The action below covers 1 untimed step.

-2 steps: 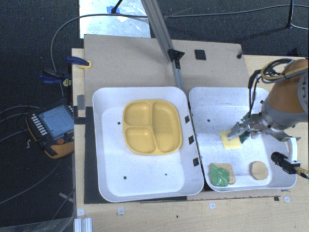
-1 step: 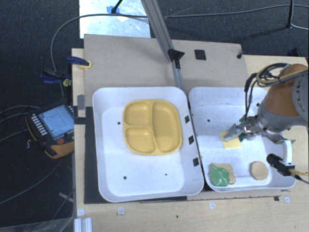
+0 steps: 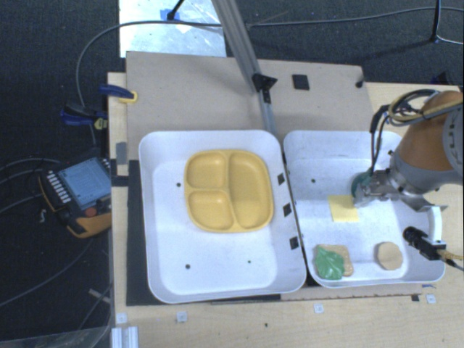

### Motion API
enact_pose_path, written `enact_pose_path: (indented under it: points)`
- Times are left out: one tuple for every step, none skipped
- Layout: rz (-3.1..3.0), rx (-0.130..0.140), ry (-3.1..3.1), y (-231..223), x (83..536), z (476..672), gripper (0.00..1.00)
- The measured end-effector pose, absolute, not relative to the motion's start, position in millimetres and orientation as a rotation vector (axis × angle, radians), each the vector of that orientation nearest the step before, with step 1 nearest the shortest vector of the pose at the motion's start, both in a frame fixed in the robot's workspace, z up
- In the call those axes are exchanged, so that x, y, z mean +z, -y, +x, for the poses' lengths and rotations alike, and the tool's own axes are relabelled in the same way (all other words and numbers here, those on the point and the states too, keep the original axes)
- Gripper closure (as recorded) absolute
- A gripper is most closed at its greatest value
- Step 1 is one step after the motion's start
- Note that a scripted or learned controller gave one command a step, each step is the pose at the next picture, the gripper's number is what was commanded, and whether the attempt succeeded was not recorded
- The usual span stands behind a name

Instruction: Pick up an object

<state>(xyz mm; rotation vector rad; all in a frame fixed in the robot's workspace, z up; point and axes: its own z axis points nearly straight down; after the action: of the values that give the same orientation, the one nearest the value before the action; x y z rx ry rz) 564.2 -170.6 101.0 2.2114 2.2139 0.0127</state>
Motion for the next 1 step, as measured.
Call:
enact_pose_path:
  points:
    - [2.213,0.004,-2.224,169.0,144.7,568.1,1.0]
